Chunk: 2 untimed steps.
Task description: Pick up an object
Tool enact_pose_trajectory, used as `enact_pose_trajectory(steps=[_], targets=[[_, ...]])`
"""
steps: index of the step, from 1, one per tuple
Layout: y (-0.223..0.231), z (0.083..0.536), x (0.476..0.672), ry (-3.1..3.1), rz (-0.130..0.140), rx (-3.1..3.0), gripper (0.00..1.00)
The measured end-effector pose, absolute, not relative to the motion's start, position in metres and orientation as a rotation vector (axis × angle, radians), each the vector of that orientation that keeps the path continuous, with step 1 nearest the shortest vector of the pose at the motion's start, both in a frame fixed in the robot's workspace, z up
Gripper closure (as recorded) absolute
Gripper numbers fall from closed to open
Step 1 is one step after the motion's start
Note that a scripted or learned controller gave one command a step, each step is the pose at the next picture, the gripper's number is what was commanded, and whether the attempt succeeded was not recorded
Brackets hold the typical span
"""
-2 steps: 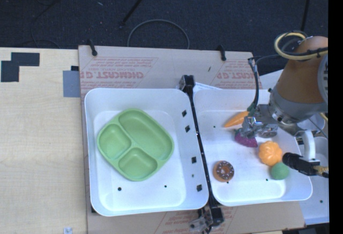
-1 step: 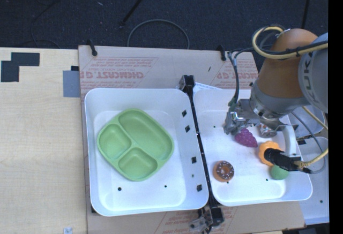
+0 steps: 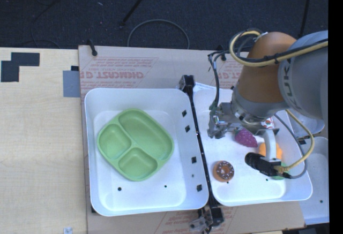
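Behind the bench lies dark carpeted floor [image 3: 80, 8], crossed by thin cables [image 3: 158, 20]. The bench [image 3: 37, 136] is pale wood, with a black patch [image 3: 21, 64] and a grey patch [image 3: 70, 83] on its surface near the far edge. A printed cardboard sheet [image 3: 123, 69] covers its right part, and both white bins sit on it, side by side.

The arm [image 3: 300, 77] reaches in from the right over the right bin [image 3: 241, 193], its orange band [image 3: 265, 67] just above the wrist. The left bin [image 3: 107, 195] holds a light green plate [image 3: 135, 143] with three compartments, lying flat and turned at an angle, left of centre.

The gripper [image 3: 217, 127] hangs low over the left part of the right bin, near the wall shared with the other bin. Whether it is spread or closed I cannot tell, and nothing can be seen held in it.

Three small things lie in the right bin. A round donut [image 3: 223, 171], brown-iced with pale sprinkles, sits near the front, below the gripper and apart from it. A magenta-purple lump [image 3: 246, 138] lies just right of the gripper. A small orange thing [image 3: 263, 148] is just beside the purple lump, partly hidden, so its shape is unclear.
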<state>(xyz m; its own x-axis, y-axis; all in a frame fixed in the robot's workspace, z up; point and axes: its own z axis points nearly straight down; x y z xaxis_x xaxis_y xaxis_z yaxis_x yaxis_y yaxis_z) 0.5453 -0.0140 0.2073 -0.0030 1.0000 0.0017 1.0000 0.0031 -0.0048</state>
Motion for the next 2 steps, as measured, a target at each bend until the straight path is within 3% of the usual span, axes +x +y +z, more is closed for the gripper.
enact_pose_trajectory(steps=[2], targets=[[0.105,0.225,0.533,-2.225,0.003,-2.213,1.00]])
